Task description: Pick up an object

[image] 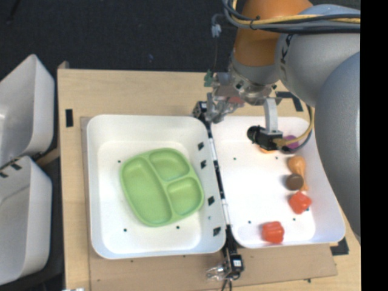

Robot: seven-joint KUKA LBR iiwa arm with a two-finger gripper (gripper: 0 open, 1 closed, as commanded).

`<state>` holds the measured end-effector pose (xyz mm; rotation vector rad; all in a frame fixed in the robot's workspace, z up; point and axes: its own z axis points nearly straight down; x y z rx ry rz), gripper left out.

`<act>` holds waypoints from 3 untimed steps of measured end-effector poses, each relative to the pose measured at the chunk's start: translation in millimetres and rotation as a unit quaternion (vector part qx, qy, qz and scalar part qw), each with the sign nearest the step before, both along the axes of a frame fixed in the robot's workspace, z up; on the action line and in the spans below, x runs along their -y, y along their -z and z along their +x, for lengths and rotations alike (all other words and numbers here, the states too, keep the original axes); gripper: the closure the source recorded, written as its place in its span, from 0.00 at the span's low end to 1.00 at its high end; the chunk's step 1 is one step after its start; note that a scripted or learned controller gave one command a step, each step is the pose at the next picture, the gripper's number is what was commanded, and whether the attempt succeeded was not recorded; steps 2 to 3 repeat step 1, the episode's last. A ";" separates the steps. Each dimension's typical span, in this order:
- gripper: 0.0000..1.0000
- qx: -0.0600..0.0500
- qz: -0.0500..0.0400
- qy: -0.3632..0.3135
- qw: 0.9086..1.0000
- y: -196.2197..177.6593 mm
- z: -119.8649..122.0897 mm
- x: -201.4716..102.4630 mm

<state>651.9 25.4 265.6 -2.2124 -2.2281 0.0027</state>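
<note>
Just one camera here, mounted above the bench (151,90) and looking down at a slant, so the far edge sits near the top of the frame. It's far enough back to get the left bin (97,180) and the right bin (254,187) whole, side by side. The arm (285,29) reaches in from the right, big and close to the lens.

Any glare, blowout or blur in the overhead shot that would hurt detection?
Camera view: white bins nearly blown out, wall edges faint; green divided plate evenly lit, weak shadow; small objects by the arm, like the red block, look soft; orange wrist band shows a mild highlight; background dark.
</note>
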 end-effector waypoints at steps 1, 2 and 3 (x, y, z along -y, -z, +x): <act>1.00 0.000 -0.001 0.001 1.000 6.5 4.5 -43.6; 1.00 0.000 -0.001 0.001 1.000 6.5 4.5 -43.6; 1.00 0.000 -0.001 0.001 1.000 6.5 4.5 -43.6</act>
